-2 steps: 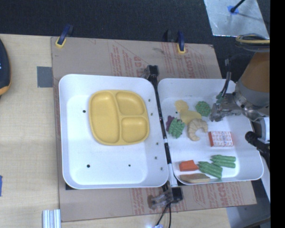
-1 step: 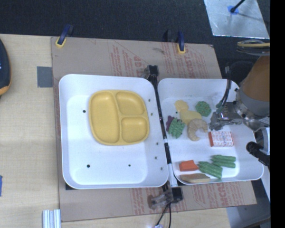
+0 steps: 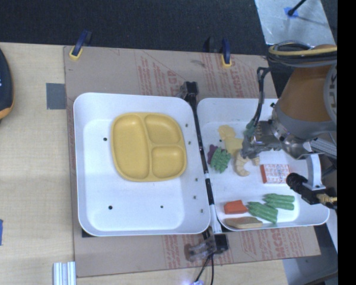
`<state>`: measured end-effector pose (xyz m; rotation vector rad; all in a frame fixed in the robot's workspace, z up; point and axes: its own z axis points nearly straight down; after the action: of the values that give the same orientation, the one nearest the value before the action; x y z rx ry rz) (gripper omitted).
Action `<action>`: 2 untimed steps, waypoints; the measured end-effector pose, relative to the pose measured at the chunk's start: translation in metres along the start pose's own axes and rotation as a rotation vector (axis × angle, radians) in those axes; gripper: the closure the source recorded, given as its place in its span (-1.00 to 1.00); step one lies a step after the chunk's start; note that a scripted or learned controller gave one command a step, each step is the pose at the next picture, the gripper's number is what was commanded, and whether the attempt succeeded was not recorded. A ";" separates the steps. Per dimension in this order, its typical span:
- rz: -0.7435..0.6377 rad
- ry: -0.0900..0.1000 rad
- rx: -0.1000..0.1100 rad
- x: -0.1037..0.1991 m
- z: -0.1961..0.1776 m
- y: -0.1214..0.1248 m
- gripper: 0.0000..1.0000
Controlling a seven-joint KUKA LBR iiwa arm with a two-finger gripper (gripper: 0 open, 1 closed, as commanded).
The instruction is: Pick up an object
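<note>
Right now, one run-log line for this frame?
gripper: low in right bin | near beige piece, broccoli | grasp: unclear | tray: left bin

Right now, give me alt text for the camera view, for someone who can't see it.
A grey robot arm's gripper hangs over toy food in the right bin; the left bin holds a yellow divided plate.

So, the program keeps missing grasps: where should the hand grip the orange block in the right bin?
Grip the orange block across its short width, coming straight down. It lies flat and elongated, with bare floor above it; the green beans crowd its right end, so avoid closing lengthwise.
</note>
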<state>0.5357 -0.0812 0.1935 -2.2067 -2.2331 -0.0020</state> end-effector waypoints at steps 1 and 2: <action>0.007 -0.002 0.003 -0.005 0.002 -0.001 -1.00; 0.008 -0.005 -0.005 -0.031 0.100 0.042 -1.00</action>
<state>0.5779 -0.1118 0.0936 -2.2204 -2.2291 -0.0024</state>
